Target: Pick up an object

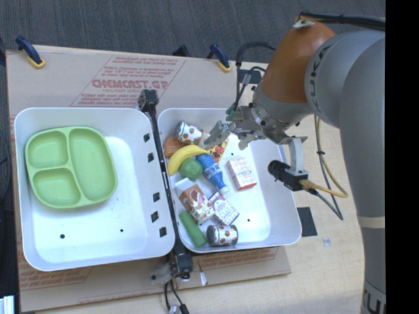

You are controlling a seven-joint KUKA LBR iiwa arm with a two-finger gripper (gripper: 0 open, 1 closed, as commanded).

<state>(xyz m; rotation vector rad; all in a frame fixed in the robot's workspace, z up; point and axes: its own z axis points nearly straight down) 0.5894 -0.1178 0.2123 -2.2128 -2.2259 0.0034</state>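
The right bin (278,208) holds several small items: a yellow banana (185,156), a green ball (191,169), a blue bottle (213,171), a red-and-white box (242,174), a patterned cup (189,133), a printed carton (196,201) and a can (222,235). My gripper (229,138) hangs over the upper middle of this bin, open, with nothing between its fingers. It is just above a small red-and-yellow item (219,151), right of the cup and above the blue bottle.
The left bin (85,234) carries a green divided plate (70,167). A black divider (159,175) runs between the bins. A green cylinder (192,227) and a small box (225,210) lie near the right bin's front. Cables (324,188) trail off the arm at right.
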